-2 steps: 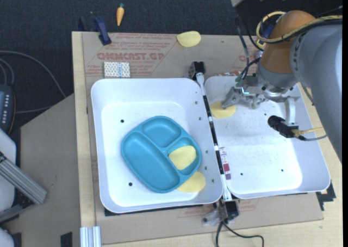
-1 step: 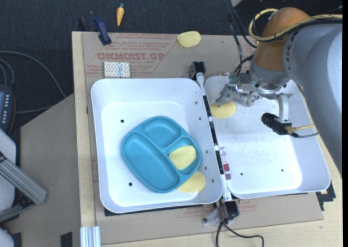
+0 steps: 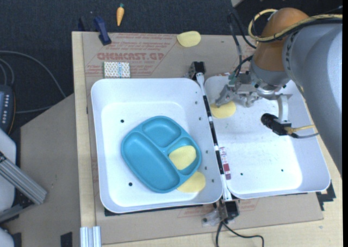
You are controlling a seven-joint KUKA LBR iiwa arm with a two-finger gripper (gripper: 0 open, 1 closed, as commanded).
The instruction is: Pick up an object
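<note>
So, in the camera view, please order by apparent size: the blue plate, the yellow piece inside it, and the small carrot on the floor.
Largest to smallest:
1. blue divided plate
2. yellow piece in the plate
3. small carrot, though it lies farther from the camera, so its true size is unsure.

Grey arm [image 3: 318, 72] reaching from right, gripper [image 3: 235, 94] pointed down

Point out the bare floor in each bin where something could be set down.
Right bin: the near half is bare, below the gripper and yellow piece. Left bin: a strip along the far wall above the blue tray; its near right corner is crowded.
</note>
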